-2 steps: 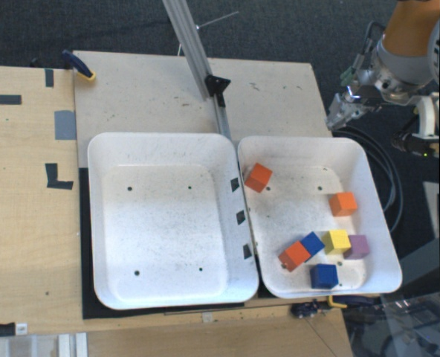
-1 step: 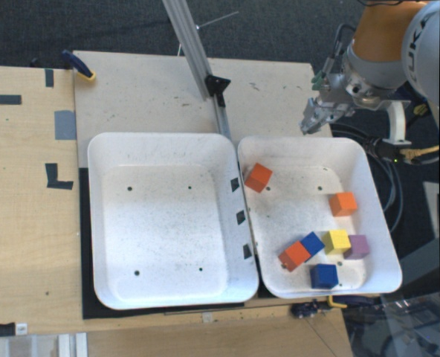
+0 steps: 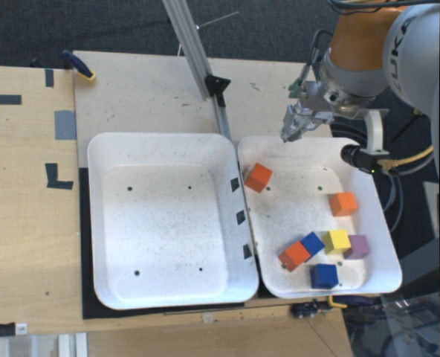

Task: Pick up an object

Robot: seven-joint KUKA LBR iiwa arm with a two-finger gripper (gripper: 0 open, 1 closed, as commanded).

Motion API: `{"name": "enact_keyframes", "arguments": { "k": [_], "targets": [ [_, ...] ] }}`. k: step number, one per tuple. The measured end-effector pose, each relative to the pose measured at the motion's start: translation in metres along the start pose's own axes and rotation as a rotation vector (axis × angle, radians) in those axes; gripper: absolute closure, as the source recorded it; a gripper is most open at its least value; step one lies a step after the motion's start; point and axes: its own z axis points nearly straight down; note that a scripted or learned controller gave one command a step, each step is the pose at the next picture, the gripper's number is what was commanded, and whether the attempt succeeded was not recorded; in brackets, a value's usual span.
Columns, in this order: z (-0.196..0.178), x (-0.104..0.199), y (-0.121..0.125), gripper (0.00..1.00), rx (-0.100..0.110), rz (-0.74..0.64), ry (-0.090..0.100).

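Blocks lie scattered in the right bin (image 3: 369,277): an orange block (image 3: 259,177) alone near the bin's upper left, tilted on an edge by the wall shared with the left bin (image 3: 101,155); a second orange block (image 3: 343,204) near the right wall; and a cluster toward the near end, where a red-orange block (image 3: 295,255) touches a blue block (image 3: 312,243), a yellow block (image 3: 338,240) sits just beside a pale purple block (image 3: 357,246), and another blue block (image 3: 324,276) lies closest to the front rim.

Much of me is cut off. My arm (image 3: 398,36) enters from the upper right and leaves the frame at the top and right edges, so only its orange band and part of the grey housing are visible. My gripper (image 3: 290,134) is small and dark against the table (image 3: 146,95), and its tips blur together; I cannot tell how far apart they stand. Nothing is visible between them. A slanted metal rail (image 3: 194,43) crosses the table behind the bins.

My wrist angles down and to the left, putting the gripper over the far rim of the right bin, well apart from the nearest orange block.
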Motion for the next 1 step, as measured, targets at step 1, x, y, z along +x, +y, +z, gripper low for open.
{"name": "enact_keyframes", "arguments": {
  "k": [1],
  "targets": [
    [-0.0002, 0.0471, -0.0166, 1.00, 0.000, 0.000, 0.000]
  ]
}}
